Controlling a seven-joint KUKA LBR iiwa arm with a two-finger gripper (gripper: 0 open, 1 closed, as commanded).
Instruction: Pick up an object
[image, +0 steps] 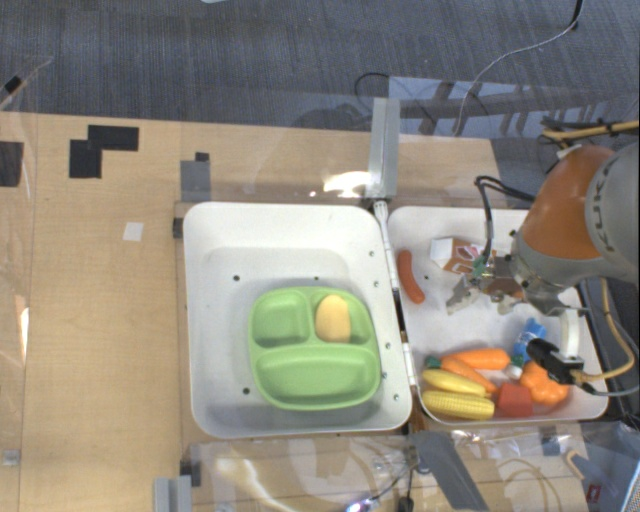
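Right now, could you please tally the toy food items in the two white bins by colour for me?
Yellow: 3 (oval yellow piece in the green divided plate, banana, corn cob)
Orange: 2 (carrot, small orange piece)
Red: 2 (sausage, red block)
Total: 7
The small blue item and the packet are too unclear to sort.

A red sausage (410, 277) is laid lengthwise by the right bin's left wall; a carrot (478, 358) and corn cob (458, 404) are heaped along its near edge.

Wooden bench (90, 330), grey carpet (250, 50)
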